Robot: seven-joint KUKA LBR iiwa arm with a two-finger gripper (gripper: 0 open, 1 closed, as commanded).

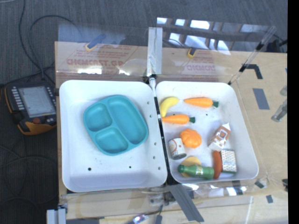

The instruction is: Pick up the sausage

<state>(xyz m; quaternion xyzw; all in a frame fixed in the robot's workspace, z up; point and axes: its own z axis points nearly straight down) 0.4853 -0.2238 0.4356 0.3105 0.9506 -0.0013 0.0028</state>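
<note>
Two shallow white bins sit side by side on a bench, seen from above at a slant. The left bin (74, 171) holds a teal divided plate (115, 124). The right bin (243, 125) holds a jumble of toy food: two carrots (198, 101), a banana (167, 105), a small orange pumpkin (191, 137), a can (176, 148), a green bottle (196, 171) and two small cartons (220, 137).

The sausage (217, 163) — a short reddish-brown piece — lies in the near right corner of the right bin. Its long axis runs roughly from the far side to the near side. It is wedged between the bottle's end on one side and a small patterned box (228, 161) touching it on the other.

Of the robot, a grey piece of metal (280, 111) shows at the right edge, beyond the bin's right wall. Whether this is the gripper, and how its fingers stand, cannot be told. From there, the sausage lies to the left and nearer the camera, so the reach would likely need to come in over the right wall and down into a tight gap.
</note>
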